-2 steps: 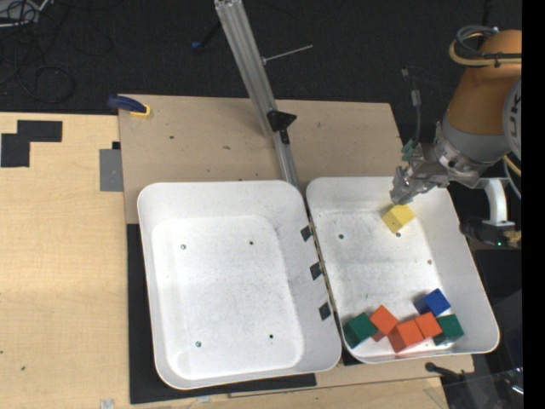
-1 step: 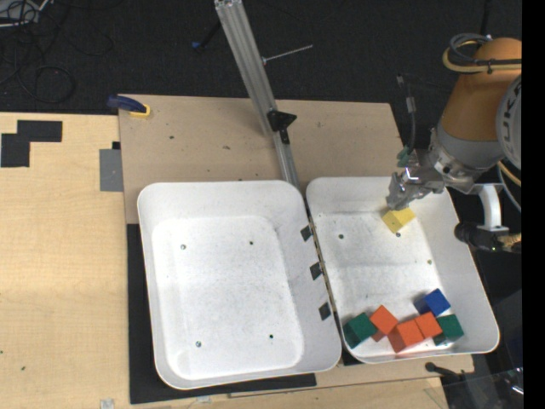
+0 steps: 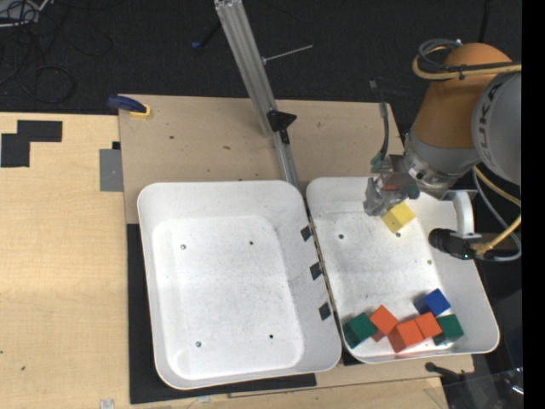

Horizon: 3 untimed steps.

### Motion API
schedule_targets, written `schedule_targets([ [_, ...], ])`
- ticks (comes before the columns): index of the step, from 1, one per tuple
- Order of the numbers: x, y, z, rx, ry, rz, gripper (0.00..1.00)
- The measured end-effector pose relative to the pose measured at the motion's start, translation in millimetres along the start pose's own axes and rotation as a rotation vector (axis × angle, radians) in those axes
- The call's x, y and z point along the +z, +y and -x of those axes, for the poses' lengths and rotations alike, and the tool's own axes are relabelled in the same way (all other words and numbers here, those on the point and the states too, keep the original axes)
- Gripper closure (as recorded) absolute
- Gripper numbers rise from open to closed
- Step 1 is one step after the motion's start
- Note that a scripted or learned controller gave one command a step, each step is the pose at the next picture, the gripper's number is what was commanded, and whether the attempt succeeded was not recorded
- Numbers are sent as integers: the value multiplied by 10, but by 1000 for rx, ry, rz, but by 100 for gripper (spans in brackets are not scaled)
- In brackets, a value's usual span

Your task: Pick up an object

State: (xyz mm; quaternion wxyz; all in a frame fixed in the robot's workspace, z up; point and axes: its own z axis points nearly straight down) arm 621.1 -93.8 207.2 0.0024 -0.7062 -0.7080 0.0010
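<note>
The arm (image 3: 464, 100) comes in from about 2 o'clock, its gripper (image 3: 385, 196) hanging over the far part of the right bin (image 3: 375, 262). A yellow block (image 3: 398, 218) sits tilted just at the gripper's 5 o'clock, touching or very nearly touching the fingertips; whether it is pinched or only lying beneath them cannot be told, and the set of the jaws cannot be told either. The other blocks crowd the right bin's near edge, toward 6 o'clock from the gripper: a green block (image 3: 359, 328) at the cluster's 9 o'clock end, an orange block (image 3: 384, 319) just beside it, a second orange block (image 3: 411, 331) in the middle, a blue block (image 3: 435, 302) at the cluster's 1 o'clock, and another green block (image 3: 449, 327) at its 3 o'clock end. These five lie close together, several touching, and stand well apart from the yellow block. The left bin (image 3: 226, 279) lies at the right bin's 9 o'clock, the two side by side with rims meeting along the middle. A slanted metal rail (image 3: 251, 62) runs from 12 o'clock down toward the seam between the bins.
</note>
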Motion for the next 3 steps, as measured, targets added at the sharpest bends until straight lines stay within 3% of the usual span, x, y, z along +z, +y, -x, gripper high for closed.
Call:
schedule_targets([
  [3,-41,-378,-1419,-1,0,-2,100],
])
